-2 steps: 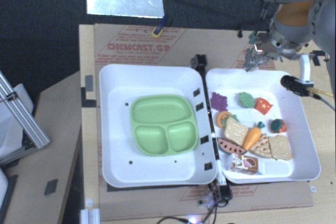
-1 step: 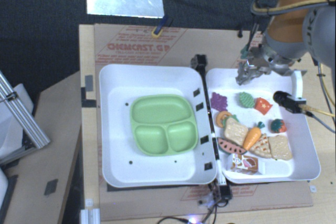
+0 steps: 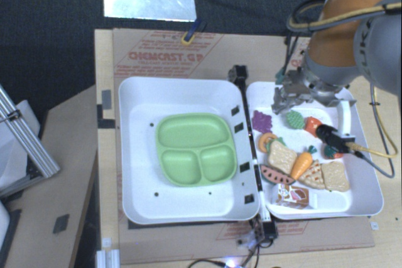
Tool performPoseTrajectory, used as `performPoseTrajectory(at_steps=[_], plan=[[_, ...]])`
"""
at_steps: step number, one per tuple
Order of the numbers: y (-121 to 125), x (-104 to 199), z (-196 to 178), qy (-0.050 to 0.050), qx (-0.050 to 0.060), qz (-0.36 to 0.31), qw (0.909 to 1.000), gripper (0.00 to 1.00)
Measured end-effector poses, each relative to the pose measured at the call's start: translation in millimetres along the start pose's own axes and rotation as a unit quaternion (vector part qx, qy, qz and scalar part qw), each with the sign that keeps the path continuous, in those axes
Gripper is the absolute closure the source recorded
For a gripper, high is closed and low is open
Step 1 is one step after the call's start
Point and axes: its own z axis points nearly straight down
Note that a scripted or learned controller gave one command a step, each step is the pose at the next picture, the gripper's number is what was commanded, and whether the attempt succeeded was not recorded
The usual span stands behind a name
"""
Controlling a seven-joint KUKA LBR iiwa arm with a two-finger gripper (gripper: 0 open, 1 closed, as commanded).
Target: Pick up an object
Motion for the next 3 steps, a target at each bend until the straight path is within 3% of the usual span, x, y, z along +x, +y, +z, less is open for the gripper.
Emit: performPoseTrajectory(at_steps=[1, 2, 3], plan=[[-51, 19, -10, 0.0, 0.001, 0.0, 1.0, 1.0], [-82, 44, -14, 0.001, 0.0, 0.0, 1.0, 1.0], [-94, 43, -5, 0.0, 0.0, 0.003, 1.0, 1.0]])
